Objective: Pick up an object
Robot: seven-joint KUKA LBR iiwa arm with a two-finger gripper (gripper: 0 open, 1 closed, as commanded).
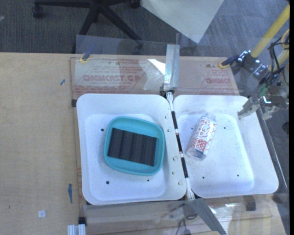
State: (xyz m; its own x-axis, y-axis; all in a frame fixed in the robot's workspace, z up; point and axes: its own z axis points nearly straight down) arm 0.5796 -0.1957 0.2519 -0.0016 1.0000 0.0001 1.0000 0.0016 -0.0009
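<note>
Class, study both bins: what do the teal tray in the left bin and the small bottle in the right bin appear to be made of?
Teal tray: probably moulded plastic, smooth with a soft sheen and rounded corners; its dark ribbed insert looks matte, perhaps rubber or foam. Small bottle: likely clear plastic, see-through at the ends, wrapped in a red-and-white printed label. Both white bins look like thin formed plastic.

A teal tray (134,145) fills the left bin (92,110); a bottle (202,136) lies in the right bin (239,165).

A robotics lab set up in an office: two white bins (177,183) fixed on a wooden table (36,137), an office chair base (87,13) on grey carpet (243,32) beyond the bins.
</note>
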